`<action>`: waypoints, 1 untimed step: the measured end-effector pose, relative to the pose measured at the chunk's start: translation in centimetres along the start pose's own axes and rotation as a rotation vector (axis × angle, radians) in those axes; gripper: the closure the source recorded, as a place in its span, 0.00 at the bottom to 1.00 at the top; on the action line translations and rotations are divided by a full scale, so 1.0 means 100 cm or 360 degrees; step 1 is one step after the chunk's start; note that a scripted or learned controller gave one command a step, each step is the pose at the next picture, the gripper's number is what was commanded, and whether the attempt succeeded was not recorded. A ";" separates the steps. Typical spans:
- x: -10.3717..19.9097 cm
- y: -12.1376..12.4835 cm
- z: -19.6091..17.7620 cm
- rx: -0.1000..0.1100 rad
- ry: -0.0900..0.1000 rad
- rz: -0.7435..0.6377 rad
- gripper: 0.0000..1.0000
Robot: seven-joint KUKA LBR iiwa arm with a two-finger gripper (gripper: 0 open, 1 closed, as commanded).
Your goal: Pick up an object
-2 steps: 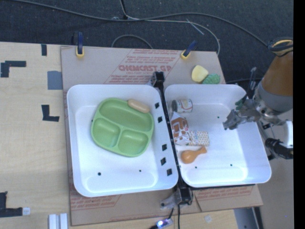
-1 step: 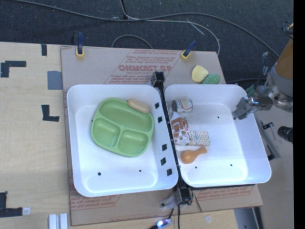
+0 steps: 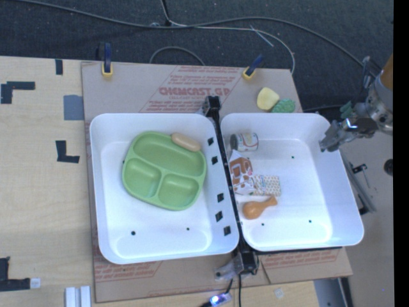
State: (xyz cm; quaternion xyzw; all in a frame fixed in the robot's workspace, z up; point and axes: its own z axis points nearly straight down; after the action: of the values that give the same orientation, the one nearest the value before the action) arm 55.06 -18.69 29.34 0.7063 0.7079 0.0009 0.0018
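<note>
**Mia:** Has the robot picked anything up yet?

**Ben:** It doesn't look like it. The gripper point(image 3: 332, 139) hangs over the right edge of the right bin point(image 3: 332, 190), and no toy can be seen in it. Whether its jaws are apart or pressed together, he cannot tell; they look too small and dark.

**Mia:** So where are the toys?

**Ben:** Far to the left of the jaws, bunched by the wall between the two bins. There is a little can point(image 3: 245, 141), a brown and white packet point(image 3: 240, 173), a spotted packet point(image 3: 266, 185) just beside it, and an orange drumstick point(image 3: 259, 206) below them. All of them lie flat on the bin floor.

**Mia:** And the other bin?

**Ben:** The left bin point(image 3: 108, 190) is even farther from the jaws. It has a green tray point(image 3: 165, 170) with a tan bread roll point(image 3: 185, 142) on its top rim.

**Mia:** What about that yellow thing?

**Ben:** The yellow block point(image 3: 267, 98) sits on the worktop point(image 3: 38, 171), up and to the left of the jaws, outside the bins.

**Mia:** So how much is left?

**Ben:** Nearly all, he thinks. The arm must reach left to a toy, go down, grab it, and lift.
</note>
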 end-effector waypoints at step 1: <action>0.043 -0.007 0.015 0.0010 0.0002 -0.0002 1.00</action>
State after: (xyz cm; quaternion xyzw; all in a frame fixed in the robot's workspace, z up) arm 54.32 -14.39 27.83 0.7059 0.7083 -0.0008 -0.0009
